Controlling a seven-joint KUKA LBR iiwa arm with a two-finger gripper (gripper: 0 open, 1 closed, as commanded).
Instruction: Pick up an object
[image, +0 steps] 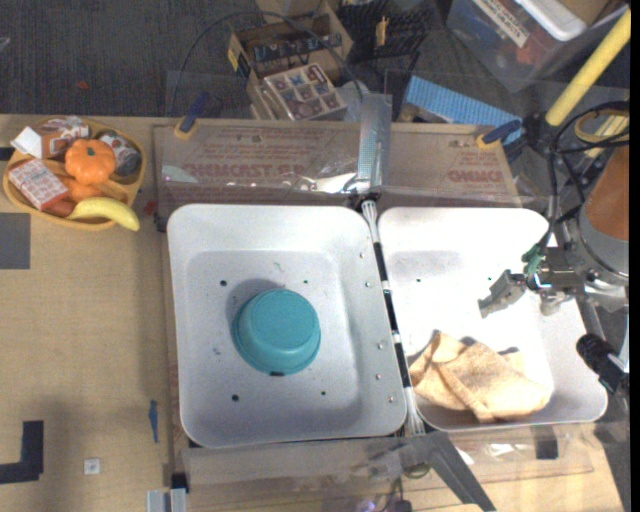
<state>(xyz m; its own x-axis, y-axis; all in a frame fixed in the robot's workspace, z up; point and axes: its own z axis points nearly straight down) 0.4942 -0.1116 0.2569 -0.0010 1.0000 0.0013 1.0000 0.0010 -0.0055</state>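
Observation:
A teal upturned bowl (277, 331) sits in the middle of the left bin (200, 240). A tan crumpled cloth (478, 379) lies at the front of the right bin (440, 240). My gripper (503, 291) hangs over the right bin's right half, above and just behind the cloth, reaching in from the right edge. Nothing shows between its fingers, and it is apart from the cloth.
A bowl of toy food (70, 175) with an orange pumpkin and a banana stands on the bench at the far left. Clear panels rise behind the bins. Cables and clutter lie at the back right, near the arm.

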